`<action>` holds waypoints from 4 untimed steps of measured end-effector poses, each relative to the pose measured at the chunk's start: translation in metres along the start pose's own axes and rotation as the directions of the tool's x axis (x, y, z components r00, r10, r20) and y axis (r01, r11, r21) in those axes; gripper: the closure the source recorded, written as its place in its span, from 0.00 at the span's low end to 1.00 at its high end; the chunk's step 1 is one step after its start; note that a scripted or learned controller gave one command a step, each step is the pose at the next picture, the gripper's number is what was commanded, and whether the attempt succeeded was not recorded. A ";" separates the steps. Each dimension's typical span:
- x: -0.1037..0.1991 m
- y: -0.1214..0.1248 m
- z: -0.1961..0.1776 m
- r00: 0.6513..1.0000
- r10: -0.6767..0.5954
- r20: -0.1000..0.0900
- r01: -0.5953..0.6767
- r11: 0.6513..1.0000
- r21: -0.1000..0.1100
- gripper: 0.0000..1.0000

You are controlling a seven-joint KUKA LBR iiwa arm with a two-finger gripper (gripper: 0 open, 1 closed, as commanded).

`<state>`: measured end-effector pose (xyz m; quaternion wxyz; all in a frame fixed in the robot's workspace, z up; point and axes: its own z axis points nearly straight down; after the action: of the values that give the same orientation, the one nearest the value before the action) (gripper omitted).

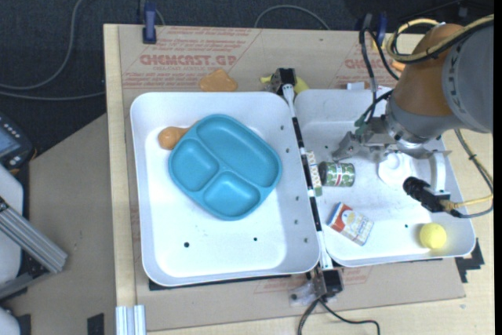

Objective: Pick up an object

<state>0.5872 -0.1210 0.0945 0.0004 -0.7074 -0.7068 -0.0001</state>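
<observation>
Jaws hang low over the right bin (392, 253), at the end of the arm (427, 86) that reaches in from the right. From this slant I cannot tell whether they stand wide or narrow. Nothing can be seen held between them, so I judge that the pick is not yet made.

The likeliest target is the green-labelled can (339, 174). It lies on its side on the bin floor, close to the divider between the bins and just below the jaws in the view. Whether they touch it I cannot tell.

Further toward the near edge of that bin lies a red-and-white carton (351, 223). A yellow ball (432, 236) sits in the near right corner, well apart from the can.

The left bin (212, 251) holds a blue divided plate (226, 166), with an orange item (168, 137) at its far left edge.

What remains, by my reading, is the whole grasp: settling over one object, closing on it and lifting it clear of the bin.
</observation>
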 end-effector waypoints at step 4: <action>-0.099 0.032 0.008 1.000 0.000 -0.009 0.000 1.000 -0.001 0.00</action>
<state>0.6192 -0.2197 0.0860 0.0032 -0.7076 -0.7066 -0.0034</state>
